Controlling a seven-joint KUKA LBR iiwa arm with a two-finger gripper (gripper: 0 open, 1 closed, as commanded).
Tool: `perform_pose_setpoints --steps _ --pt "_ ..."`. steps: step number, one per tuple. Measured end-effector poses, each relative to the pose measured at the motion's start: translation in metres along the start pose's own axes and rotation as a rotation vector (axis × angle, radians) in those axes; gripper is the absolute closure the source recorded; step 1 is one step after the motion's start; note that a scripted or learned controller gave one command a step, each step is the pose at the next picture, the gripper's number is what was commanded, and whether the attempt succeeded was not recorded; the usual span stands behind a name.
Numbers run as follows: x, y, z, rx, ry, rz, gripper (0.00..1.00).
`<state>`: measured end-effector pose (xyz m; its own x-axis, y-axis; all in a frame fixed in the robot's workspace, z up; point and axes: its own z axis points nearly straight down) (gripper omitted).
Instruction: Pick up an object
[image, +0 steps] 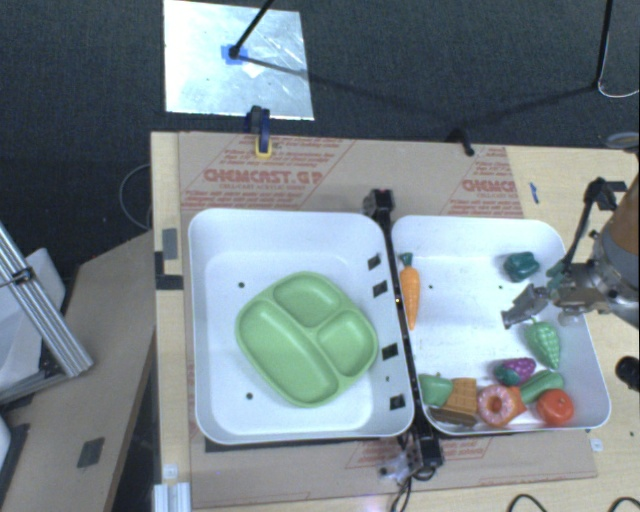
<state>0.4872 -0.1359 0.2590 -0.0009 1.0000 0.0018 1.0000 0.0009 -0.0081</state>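
Observation:
My gripper (514, 310) hangs over the right part of the right bin (455, 250), reaching in from the right. It is open, with nothing between its fingers. Just below it lies a green cone-shaped toy (546, 344), and a teal toy (520, 265) sits above it near the bin's far right corner. An orange carrot (408, 286) lies along the bin's left wall. Along the front wall sit purple grapes (514, 370), a green pepper (541, 384), a red tomato (556, 405), a pink donut (496, 404), a brown waffle piece (461, 400) and a green piece (434, 388).
The left bin (215, 260) holds a green divided plate (305, 338). A black divider with clips (392, 300) runs between the bins. The bench's cardboard top (300, 175) extends behind them, and a metal frame (35, 310) stands at the far left.

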Motion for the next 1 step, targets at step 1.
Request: perform_pose_setpoints --steps 1 --pt "0.0003 0.0019 -0.0045 -0.010 -0.002 -0.003 0.00"
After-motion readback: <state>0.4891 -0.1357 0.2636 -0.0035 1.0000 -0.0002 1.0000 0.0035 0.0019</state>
